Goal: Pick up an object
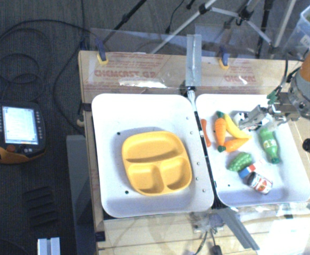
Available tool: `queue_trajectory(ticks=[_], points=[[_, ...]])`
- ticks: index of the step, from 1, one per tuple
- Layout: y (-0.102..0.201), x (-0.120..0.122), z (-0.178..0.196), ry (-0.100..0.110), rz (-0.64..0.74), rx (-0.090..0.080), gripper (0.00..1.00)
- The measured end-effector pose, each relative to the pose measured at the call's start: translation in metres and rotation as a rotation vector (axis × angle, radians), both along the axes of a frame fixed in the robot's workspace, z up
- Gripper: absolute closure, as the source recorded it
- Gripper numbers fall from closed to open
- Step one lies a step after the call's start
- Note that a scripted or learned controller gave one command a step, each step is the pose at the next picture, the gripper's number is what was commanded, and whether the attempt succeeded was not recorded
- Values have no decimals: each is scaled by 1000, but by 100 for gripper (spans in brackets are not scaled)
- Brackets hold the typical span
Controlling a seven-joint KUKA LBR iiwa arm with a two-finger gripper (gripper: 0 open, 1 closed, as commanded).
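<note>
The right bin holds several small things. An orange carrot and a yellow banana lie side by side at its upper left, with an orange wedge just below them. A green bottle lies to the right, a bumpy green vegetable sits lower, and a red, white and blue can lies below that. My gripper reaches in from the right and hangs over the banana's upper end, close above it. I see nothing held in it.
A thin orange stick lies along the right bin's left wall. A yellow divided plate takes up the middle of the left bin. A metal strip runs along the divider behind the bins.
</note>
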State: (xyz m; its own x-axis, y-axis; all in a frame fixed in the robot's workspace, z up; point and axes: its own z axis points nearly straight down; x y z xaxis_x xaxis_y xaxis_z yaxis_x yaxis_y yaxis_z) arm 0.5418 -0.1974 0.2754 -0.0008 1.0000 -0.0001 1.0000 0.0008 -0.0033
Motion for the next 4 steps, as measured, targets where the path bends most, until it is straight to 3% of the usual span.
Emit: queue_trajectory(ticks=[1,2,3,4], points=[[32,-11,-152,0,13,-4,0],[25,61,-184,-13,-112,-8,0],[24,61,-176,-14,-111,-11,100],[46,74,-60,0,-162,-3,100]])
